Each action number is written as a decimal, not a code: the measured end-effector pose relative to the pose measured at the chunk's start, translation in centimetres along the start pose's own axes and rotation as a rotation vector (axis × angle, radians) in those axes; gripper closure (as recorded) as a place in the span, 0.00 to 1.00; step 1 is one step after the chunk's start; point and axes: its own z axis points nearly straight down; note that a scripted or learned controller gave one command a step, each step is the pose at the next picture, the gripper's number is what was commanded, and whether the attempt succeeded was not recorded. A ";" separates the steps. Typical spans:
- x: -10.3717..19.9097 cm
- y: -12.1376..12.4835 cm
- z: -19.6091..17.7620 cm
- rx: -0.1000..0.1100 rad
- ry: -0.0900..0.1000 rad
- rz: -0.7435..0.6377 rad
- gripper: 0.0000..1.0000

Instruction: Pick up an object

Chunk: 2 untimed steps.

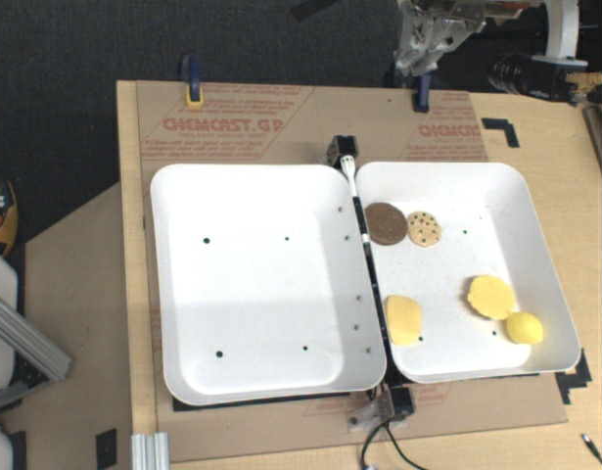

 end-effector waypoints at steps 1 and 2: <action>2.7 -5.5 13.9 0.039 -0.003 -0.001 1.00; 6.0 -8.3 25.1 0.036 -0.003 -0.001 1.00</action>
